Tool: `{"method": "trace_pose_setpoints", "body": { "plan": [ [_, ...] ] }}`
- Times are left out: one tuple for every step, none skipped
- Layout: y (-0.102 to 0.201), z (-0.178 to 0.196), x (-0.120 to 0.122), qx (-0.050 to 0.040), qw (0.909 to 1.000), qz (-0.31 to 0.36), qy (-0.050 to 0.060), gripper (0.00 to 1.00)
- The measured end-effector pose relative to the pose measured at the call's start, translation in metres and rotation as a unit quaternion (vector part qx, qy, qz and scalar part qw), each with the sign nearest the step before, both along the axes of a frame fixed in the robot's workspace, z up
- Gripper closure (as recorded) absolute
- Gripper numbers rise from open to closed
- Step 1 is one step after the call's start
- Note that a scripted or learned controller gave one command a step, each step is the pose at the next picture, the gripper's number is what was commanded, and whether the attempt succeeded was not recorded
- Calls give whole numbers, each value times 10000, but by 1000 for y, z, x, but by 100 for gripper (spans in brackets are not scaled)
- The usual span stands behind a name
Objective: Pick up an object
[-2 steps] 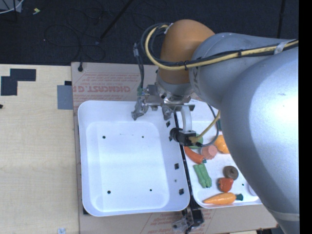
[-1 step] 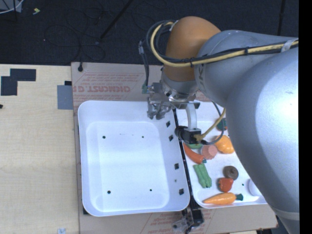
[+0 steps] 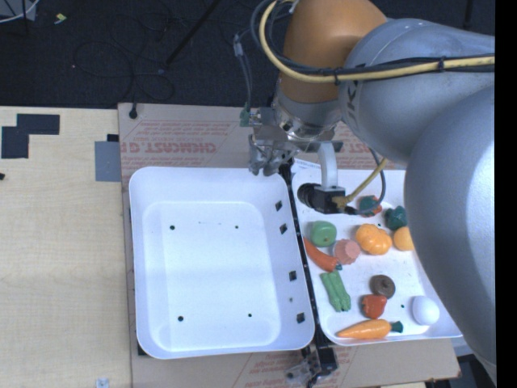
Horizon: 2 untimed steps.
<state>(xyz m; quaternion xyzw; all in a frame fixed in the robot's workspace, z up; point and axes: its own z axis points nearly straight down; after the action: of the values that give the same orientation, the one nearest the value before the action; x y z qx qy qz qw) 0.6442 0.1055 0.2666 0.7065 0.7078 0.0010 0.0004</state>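
A: Where is your tool right now?

B: My tool (image 3: 266,162) hangs over the far end of the strip where the two bins meet, just beyond the top rim of the shallow white plastic bin on the left (image 3: 145,217). Whether it is spread or closed I cannot tell — from above it reads as a dark cluster of metal, and I see nothing held in it.

A: And the things you might pick?

B: All in the shallow white bin on the right (image 3: 420,277). A green round toy (image 3: 323,234) lies nearest me, with a red chilli-shaped piece (image 3: 321,258) and a pink disc (image 3: 347,251) just beside it. Further on sit a yellow-orange rounded fruit (image 3: 372,238), a green ridged pod (image 3: 336,291), a brown ring like a doughnut (image 3: 382,285), a white egg (image 3: 424,309) and an orange carrot with a green top (image 3: 367,329) near the front rim.

A: What could spoil the try?

B: Crowding, I judge. The green toy, chilli and disc touch or nearly touch — coming down among them, I could nudge one aside or pinch two at once. The round ones look likely to roll away. I am also close to the dividing rims, so a descent from here could strike plastic instead of a toy.
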Motion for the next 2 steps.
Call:
{"method": "trace_pose_setpoints", "body": {
  "plan": [
    [0,-4,-1,-11,10000,8,25,0],
    [0,6,-1,-15,10000,28,37,100]
  ]
}}
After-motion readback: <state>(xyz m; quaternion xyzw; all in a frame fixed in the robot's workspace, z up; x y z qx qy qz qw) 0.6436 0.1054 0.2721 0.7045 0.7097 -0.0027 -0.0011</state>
